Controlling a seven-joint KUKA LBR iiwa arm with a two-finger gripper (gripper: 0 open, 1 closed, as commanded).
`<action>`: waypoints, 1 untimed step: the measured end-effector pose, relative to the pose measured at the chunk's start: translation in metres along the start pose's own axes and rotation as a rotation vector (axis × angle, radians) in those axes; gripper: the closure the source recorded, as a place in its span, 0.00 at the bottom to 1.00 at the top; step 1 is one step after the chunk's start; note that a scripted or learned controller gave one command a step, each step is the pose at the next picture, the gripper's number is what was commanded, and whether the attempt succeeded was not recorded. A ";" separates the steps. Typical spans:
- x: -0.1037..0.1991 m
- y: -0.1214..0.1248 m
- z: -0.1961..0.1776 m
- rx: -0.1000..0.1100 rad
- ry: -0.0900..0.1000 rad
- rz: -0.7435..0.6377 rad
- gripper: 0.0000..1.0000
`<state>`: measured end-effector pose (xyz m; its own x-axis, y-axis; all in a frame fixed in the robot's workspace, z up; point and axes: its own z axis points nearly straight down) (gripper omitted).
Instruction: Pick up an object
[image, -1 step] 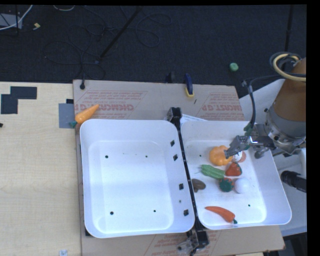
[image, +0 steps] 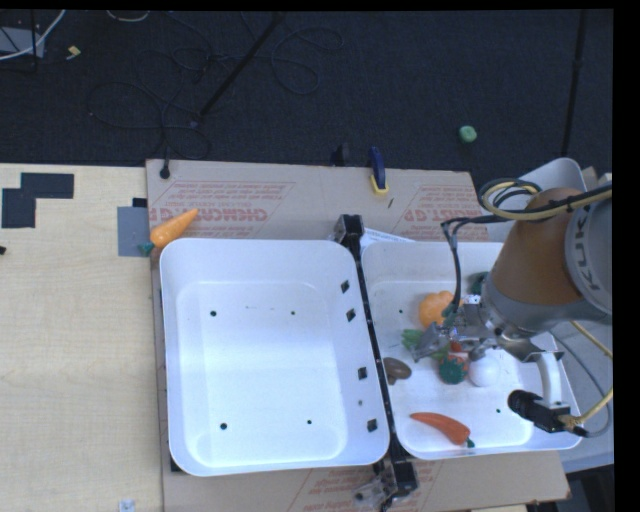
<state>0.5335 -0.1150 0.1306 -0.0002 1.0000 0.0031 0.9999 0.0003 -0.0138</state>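
My gripper (image: 447, 343) is down inside the right bin (image: 420, 270), among a small cluster of toys. An orange round piece (image: 434, 305) lies just behind it. A dark green ball (image: 453, 372) and a white piece (image: 484, 372) sit right in front of it, with a bit of red between. A green scrap (image: 412, 337) lies to its left. A brown pebble-like object (image: 397, 369) rests by the bin's left wall. A red-orange pepper (image: 441, 427) lies near the front edge. The wrist hides the fingertips.
The left bin (image: 260, 350) sits beside the right one, separated by a black clamp rail (image: 362, 330). An orange carrot toy (image: 172, 227) lies on the cardboard behind the left bin. A blue-yellow clip (image: 378, 172) stands at the cardboard's back edge.
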 end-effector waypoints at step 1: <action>0.030 0.035 0.046 -0.010 -0.002 -0.002 0.00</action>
<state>0.5677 -0.0847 0.0845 -0.0026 1.0000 0.0013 1.0000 0.0026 -0.0036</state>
